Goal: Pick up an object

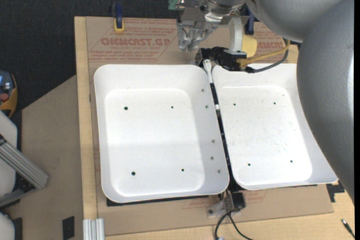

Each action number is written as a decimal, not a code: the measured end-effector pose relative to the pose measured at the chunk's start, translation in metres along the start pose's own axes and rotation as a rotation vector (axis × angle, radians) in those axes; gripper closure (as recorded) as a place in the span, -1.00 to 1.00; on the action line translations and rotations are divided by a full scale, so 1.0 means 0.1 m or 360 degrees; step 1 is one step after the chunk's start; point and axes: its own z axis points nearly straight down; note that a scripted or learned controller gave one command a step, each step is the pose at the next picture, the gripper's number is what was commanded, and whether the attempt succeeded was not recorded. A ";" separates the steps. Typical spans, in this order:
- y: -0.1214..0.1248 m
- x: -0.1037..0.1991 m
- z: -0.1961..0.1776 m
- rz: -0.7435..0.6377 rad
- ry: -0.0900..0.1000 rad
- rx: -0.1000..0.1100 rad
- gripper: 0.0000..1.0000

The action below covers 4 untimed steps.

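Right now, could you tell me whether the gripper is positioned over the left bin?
No, the gripper hangs beyond the far rim of the left bin, over the brown board.

The bench top is a brown board (140,36) printed with faded red lettering, and the gripper (190,42) hangs above its far strip. Two shallow white bins lie directly on it, side by side and touching along their inner rims: the left bin (104,137) sits below and to the left of the gripper, the right bin (306,143) below and to its right. A blue and yellow clamp (118,16) grips the board's far edge, well left of the gripper.
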 end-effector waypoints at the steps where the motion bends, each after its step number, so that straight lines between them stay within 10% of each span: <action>1: -0.18 1.02 1.19 -0.0011 0.0003 0.0000 1.00; 3: 0.01 0.32 -0.16 0.0007 0.0003 -0.0026 1.00; 4: 0.00 0.99 0.73 -0.0005 0.0001 -0.0006 1.00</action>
